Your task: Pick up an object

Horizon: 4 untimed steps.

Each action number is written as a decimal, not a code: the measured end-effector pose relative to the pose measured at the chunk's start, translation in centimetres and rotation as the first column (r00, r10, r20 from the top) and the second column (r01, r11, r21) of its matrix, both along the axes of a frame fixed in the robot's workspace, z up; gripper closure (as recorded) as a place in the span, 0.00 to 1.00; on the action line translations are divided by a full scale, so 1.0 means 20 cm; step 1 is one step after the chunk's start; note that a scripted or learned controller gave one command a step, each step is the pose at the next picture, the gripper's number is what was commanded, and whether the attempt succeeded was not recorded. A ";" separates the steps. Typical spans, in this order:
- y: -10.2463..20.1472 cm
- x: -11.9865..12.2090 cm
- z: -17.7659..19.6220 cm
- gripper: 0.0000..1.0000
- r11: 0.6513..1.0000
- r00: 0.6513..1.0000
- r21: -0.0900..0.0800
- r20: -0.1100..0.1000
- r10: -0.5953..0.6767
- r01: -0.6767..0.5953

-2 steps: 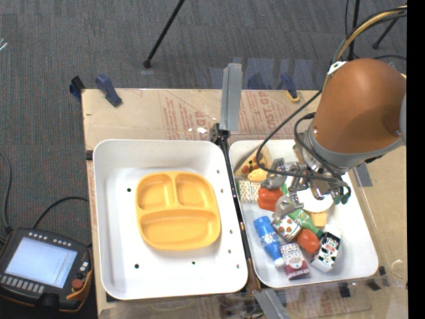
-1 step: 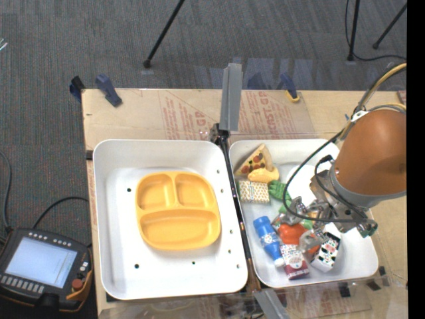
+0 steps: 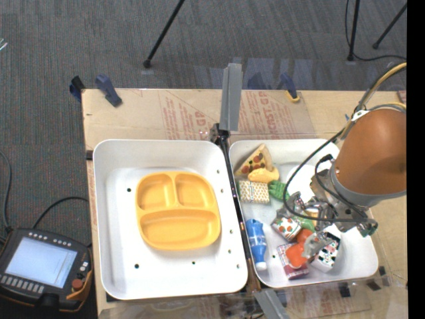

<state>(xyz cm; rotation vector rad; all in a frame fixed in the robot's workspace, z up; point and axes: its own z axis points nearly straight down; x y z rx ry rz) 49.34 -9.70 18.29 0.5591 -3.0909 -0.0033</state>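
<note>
My gripper (image 3: 313, 226) hangs low over the middle of the right bin (image 3: 362, 261), under the orange band of the arm (image 3: 372, 153). Right around it lie a small red-and-white can (image 3: 287, 226), an orange toy (image 3: 303, 246), a red packet (image 3: 292, 258) and a white patterned block (image 3: 326, 252). Further left in the same bin are a blue bottle (image 3: 256, 243), a checked cracker (image 3: 254, 191), a green toy (image 3: 277, 190), a yellow piece (image 3: 265, 175) and a pizza slice (image 3: 255, 159). The arm hides part of the pile.
The left bin (image 3: 109, 211) bears a yellow divided plate (image 3: 178, 210). A grey upright post (image 3: 230, 102) stands behind the seam between the bins. A pendant with a screen (image 3: 43, 261) lies on the floor at the lower left.
</note>
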 end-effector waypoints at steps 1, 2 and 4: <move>0.06 0.04 -0.44 0.00 0.991 0.991 -0.010 0.016 0.137 -0.136; 0.07 0.05 -0.39 1.00 0.990 0.990 -0.008 0.019 0.141 -0.141; 0.48 0.66 0.15 1.00 0.987 0.987 0.004 -0.002 0.159 -0.159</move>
